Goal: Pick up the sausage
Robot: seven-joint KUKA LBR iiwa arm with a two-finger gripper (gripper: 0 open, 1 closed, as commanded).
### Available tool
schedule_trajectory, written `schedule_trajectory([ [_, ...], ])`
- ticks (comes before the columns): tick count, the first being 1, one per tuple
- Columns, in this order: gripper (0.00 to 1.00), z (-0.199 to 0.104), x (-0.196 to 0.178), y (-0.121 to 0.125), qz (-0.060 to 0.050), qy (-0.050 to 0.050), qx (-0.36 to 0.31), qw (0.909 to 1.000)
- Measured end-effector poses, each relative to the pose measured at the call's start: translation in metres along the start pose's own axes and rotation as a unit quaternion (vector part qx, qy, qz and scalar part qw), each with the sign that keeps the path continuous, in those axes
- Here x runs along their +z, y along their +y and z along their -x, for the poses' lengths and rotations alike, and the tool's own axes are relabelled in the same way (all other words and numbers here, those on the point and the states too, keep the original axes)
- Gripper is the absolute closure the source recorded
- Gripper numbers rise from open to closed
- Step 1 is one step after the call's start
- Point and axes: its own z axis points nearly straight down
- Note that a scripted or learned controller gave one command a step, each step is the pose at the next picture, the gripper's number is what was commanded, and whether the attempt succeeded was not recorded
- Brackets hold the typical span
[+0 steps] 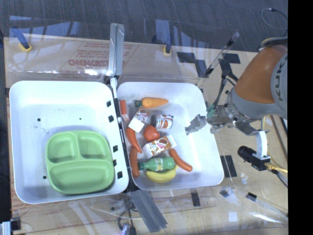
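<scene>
The arm is reaching in from 3 o'clock, and its hand is hanging over the right bin near its 3 o'clock wall, with nothing between the fingers that I can make out. The toy food is all sitting bunched toward that bin's 9 o'clock half. The sausage is lying at about 5 o'clock, slanted, just beside the banana and the green bottle. A carrot is resting up at 12 o'clock. The left bin is carrying a green divided plate.
</scene>
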Motion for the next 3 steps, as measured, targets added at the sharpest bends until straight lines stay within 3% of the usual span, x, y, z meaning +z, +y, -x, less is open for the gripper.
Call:
schedule_trajectory([
  [1, 0.00, -0.022, 0.126, -0.036, 0.000, 0.000, 0.158, 0.9875],
  [2, 1.00, -0.021, 0.117, -0.036, 0.000, 0.001, 0.156, 0.9877],
  [3, 1.00, -0.045, -0.015, -0.021, 0.002, 0.000, 0.079, 0.9969],
])
